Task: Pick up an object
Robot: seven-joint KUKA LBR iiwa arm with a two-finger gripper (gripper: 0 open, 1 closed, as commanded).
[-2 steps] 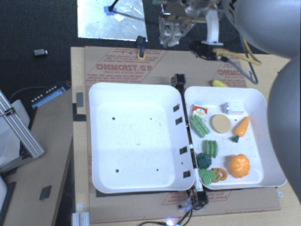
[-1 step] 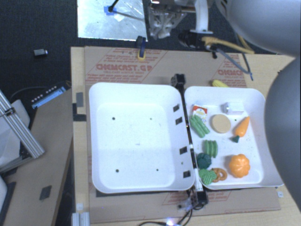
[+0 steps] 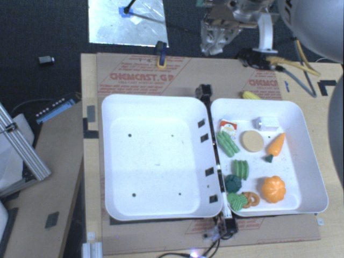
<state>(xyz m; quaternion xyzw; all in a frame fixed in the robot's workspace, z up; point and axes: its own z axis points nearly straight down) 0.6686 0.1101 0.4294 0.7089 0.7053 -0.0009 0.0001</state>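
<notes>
**Gripper high, toys crowded**

The right bin (image 3: pixel 310 144) holds the toys; the gripper (image 3: pixel 215 39) hangs beyond its far-left corner, state unclear. The orange pumpkin (image 3: pixel 273 189) sits clear, but the green vegetables (image 3: pixel 235 168) crowd the left wall, risking a snagged, empty grasp.

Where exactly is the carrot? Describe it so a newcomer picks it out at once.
Start at the right bin, the one holding the toy food. Along its right side, beside the tan round disc and above the orange pumpkin, lies the carrot. It is the only long, tapered orange piece, slanted with a dark green tip at its lower end; the pumpkin is round.
</notes>
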